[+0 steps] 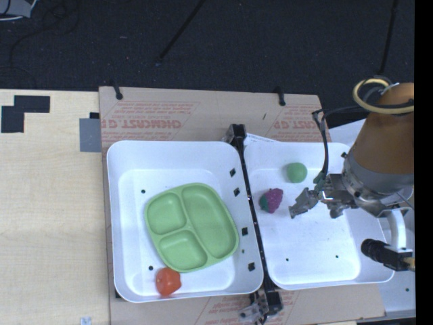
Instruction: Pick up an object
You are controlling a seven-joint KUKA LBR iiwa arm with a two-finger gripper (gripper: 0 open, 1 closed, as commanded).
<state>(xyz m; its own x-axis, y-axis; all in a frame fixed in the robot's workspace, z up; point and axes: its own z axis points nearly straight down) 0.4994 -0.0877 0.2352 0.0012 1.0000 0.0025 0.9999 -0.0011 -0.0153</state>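
Observation:
A small purple bunch of grapes (272,200) lies in the right bin (318,266), near its left wall. A green ball (295,172) rests just behind it and to the right. My gripper (302,204) hangs low over the right bin, just to the right of the grapes and in front of the ball, with nothing seen in its grasp. A red-orange fruit (168,281) lies in the front corner of the left bin (125,181).
A green divided plate (192,226) covers much of the left bin's floor. A black divider (247,215) runs between the two bins. The arm's orange band and grey body (385,147) loom over the right bin's far right side.

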